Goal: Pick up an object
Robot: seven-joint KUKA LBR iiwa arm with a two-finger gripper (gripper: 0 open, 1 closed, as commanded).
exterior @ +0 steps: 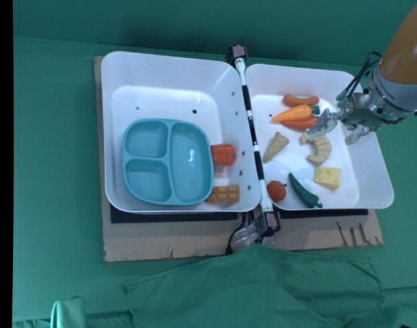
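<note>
Hovering hand [336, 124], fingers parted, holding nothing, above croissant [320, 148] near right bin's [374, 176] far wall.

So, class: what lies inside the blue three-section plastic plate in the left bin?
The blue three-section plastic plate shows bare compartments, with nothing in them. Whatever lies under it on the left white bin is covered.

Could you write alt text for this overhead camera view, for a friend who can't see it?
A robot arm's gripper reaches from the right over the right white bin, above toy foods: a carrot, a croissant, cheese, a green pepper and a tomato. The left white bin holds a blue divided plate.
</note>
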